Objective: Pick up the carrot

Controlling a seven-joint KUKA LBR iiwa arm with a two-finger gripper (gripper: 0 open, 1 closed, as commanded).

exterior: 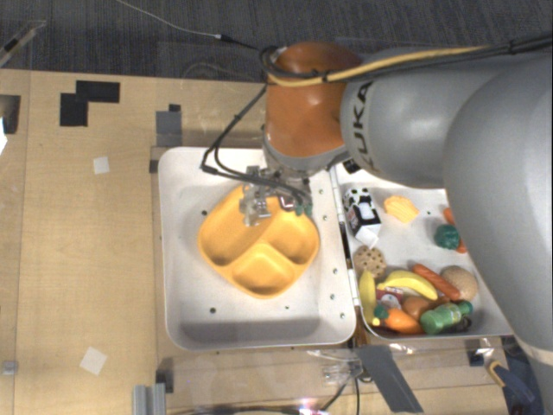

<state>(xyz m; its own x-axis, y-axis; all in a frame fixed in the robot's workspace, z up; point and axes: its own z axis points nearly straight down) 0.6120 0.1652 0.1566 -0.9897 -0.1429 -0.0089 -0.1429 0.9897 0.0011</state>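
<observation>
Arm (pixel 415 102) perhaps hiding carrot (pixel 399 321) partly

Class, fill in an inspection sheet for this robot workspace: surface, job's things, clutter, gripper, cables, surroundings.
Surface: wooden bench bearing a left white bin and a right white bin.
Job's things: carrot lies in the right bin's near corner, among other toy food.
Clutter: yellow divided tray in the left bin; banana, cookie, green pepper in the right bin.
Gripper: gripper over the tray's far edge, away from the carrot.
Cables: black cable loops beside the wrist; yellow cable along the arm.
Surroundings: dark floor beyond the bench.
</observation>
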